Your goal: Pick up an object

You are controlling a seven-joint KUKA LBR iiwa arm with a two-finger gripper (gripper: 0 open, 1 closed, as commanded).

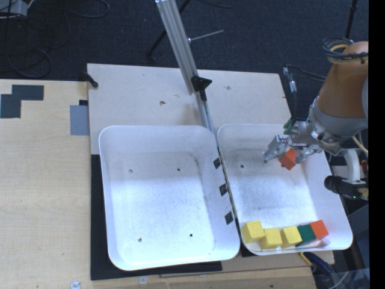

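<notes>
White plastic makes up both bins on the bench (48,179). At 9 o'clock sits the left bin (114,155), speckled with dark flecks. A metal rail (180,41) slants up toward 12 o'clock from the seam between them. In the right bin (240,140), a row of blocks lies along the rim at 5 o'clock — three yellow blocks (272,235), a green block (307,232), an orange block (319,227). At 3 o'clock the claw (284,153) hangs over that bin, narrowed around a small orange cube (289,159) — the cube sits between its fingers, above the bin floor.
</notes>
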